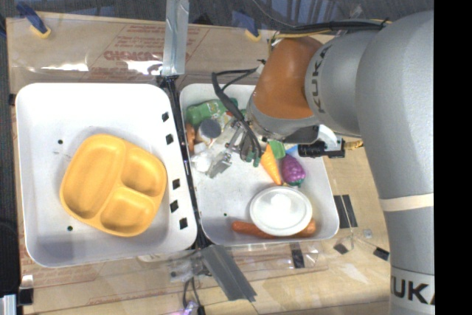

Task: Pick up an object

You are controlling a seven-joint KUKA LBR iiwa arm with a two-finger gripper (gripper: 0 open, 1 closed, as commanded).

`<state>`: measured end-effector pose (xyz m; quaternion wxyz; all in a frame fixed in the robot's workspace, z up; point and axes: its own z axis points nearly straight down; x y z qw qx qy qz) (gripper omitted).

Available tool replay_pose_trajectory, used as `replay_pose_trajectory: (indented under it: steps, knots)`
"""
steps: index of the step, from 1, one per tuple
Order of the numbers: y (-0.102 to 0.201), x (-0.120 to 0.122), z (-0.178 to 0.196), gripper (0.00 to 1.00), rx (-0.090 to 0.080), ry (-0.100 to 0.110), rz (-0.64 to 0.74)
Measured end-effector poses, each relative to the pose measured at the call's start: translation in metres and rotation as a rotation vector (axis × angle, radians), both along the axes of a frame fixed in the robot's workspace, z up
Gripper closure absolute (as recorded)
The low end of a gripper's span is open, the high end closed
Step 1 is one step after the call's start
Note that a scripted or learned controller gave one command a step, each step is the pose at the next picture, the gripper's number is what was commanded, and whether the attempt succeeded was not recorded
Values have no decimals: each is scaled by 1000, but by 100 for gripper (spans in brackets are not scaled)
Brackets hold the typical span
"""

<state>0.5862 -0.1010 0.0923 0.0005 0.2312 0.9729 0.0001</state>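
Note:
The right bin (221, 206) holds several small items. A green piece (200, 112) lies at its far left corner, with a dark round piece (210, 129) just below it. In the middle, a short carrot (271, 167) lies beside a purple piece (293, 170). A white round bowl (280, 210) sits near the front, over a long orange carrot (247, 229). My gripper (228, 151) hangs low over the bin's left-centre, close to a pale clear item (200, 162). Nothing shows as lifted in it.
The left bin (44, 107) carries a yellow divided plate (112, 183). A black divider (181, 158) runs between the bins. My grey arm and its orange band (284, 81) cover the right bin's far right corner. Cardboard and tape lie behind the bins.

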Motion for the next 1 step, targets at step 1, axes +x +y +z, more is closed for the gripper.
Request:
replay_pose_trajectory:
  steps: [1]
  knots:
    - [-38,-1,1,0,-1,-3,190]
